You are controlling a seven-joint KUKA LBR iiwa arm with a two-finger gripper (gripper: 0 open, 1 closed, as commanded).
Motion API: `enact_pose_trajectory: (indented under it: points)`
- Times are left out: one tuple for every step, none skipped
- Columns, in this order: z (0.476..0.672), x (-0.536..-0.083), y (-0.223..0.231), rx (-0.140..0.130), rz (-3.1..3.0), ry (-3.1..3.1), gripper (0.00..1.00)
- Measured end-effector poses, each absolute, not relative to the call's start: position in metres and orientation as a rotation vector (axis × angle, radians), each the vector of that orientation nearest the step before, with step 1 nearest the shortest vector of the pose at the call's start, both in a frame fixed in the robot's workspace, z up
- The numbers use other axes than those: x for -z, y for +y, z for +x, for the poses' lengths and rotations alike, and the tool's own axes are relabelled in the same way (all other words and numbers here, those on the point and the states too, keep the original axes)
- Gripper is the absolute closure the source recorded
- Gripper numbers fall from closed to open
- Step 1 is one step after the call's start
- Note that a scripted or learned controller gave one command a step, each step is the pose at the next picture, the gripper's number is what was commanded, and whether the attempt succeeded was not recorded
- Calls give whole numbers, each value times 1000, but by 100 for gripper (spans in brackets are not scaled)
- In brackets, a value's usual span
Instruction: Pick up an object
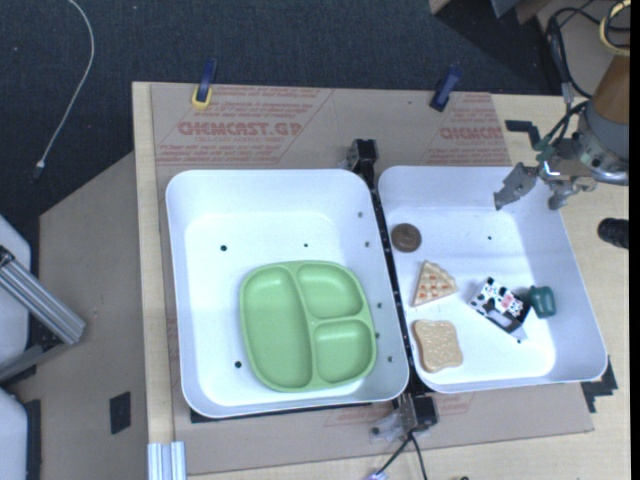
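Lying in the right bin [560, 268] are four candidate objects, none held: a round brown cookie-like disc [405, 236] near the bin's left wall toward the far end; a triangular waffle-patterned wedge [433, 284] just below it; a tan toast slice [437, 344] below that, close to the bin's near-left corner; and a small black-and-white patterned item [500, 306] with a teal piece [541, 300] touching its right end, toward the bin's middle-right. Wedge and toast sit near each other but apart; the disc is apart from the wedge. The gripper [535, 188] hangs over the far-right part of this bin, above bare white floor, well apart from all four objects. Its two fingers [512, 190] are spread, with nothing between them. The grey arm with its orange band [612, 98] enters from the right edge. The left bin [200, 268] holds a green three-compartment plate [305, 323], lying flat toward the near side. Both bins rest side by side on a cardboard sheet [300, 123] with red print on the bench, clipped at its far edge by a yellow-and-blue clamp [204, 86] and a blue clamp [445, 89].
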State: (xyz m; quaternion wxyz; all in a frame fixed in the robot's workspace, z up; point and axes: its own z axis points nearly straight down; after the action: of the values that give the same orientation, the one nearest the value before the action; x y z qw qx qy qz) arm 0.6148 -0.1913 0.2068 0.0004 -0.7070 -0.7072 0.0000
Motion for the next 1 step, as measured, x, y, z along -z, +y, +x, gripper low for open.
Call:
enact_pose_trajectory:
  points:
    - [624, -152, -188, -5, -2215, -2219, 0]
